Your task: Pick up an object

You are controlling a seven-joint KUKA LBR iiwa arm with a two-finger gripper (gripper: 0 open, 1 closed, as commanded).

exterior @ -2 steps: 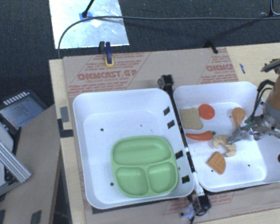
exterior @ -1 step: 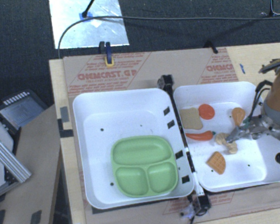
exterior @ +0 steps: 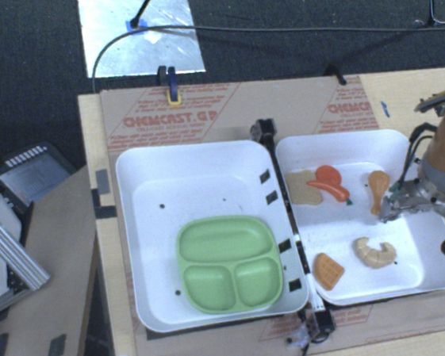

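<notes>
Nearest the camera, close to the front rim of the right bin (exterior: 338, 142), lie two pieces of toy food: an orange wedge-shaped piece (exterior: 328, 270) toward the front left corner, and just to its right a pale tan curled piece (exterior: 375, 252), bent like a croissant or a cashew. Neither touches the other.

Over the right side of that bin sits my pincer (exterior: 387, 209), reaching in from the right edge, my grey wrist and the orange band behind it. Its tip is down at the lower end of a tan, club-shaped piece (exterior: 378, 190), rather like a drumstick, which stands lengthwise away from the front rim, rounded end toward the back. At this slant my fingers are a dark blur, and whether they are spread or pinching, I cannot tell; they seem to touch the drumstick's lower end, but I would not swear to it.

Toward the back left of the same bin a red-orange piece (exterior: 329, 182), round at the top with a tail curving right, lies partly over a flat beige piece (exterior: 304, 189).

Across the divider, the left bin (exterior: 189, 163) carries a light green three-compartment plate (exterior: 229, 262) near its front right corner.
</notes>
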